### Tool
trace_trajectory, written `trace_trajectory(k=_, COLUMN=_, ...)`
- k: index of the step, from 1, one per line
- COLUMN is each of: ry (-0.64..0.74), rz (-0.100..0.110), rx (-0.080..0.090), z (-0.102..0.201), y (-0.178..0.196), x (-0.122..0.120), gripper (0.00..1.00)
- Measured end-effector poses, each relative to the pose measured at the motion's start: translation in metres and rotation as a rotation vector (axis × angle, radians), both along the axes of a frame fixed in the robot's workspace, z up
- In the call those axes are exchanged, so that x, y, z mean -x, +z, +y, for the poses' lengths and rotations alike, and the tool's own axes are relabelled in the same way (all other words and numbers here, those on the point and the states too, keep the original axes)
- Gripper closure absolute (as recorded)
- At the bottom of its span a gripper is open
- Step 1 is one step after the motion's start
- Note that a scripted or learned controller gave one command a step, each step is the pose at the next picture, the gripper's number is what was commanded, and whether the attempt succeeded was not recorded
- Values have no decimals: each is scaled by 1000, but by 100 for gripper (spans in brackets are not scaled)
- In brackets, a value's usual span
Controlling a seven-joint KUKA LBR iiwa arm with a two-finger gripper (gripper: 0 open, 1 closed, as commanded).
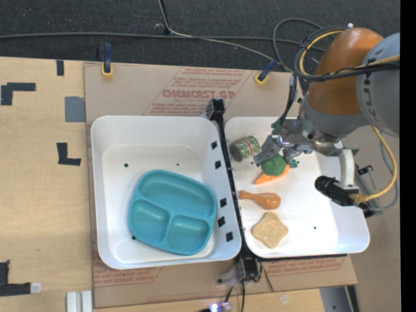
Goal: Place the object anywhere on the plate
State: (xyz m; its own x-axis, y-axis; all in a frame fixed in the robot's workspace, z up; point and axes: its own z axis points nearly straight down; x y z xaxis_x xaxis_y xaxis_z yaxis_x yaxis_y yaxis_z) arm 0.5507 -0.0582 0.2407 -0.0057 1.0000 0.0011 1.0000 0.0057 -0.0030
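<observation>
A blue sectioned plate (172,212) lies in the left bin (107,148). In the right bin (344,233) lie a small can with a green label (244,147), a toy carrot with a green top (273,169), a toy drumstick (260,199) and a tan toast-shaped piece (270,230). My gripper (278,153) hangs low over the right bin, right above the carrot's green top and just right of the can. The carrot seems to touch the fingers, though I cannot make out a grasp.
A black divider (224,174) runs between the two bins. Cables loop above and to the right of the arm. Two clamps (106,65) hold the cardboard sheet at the back edge.
</observation>
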Motion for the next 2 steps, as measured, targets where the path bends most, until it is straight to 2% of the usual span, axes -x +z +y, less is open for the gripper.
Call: trace_trajectory(k=2, ry=0, rz=0, rx=0, z=93, y=-23, x=18, gripper=100)
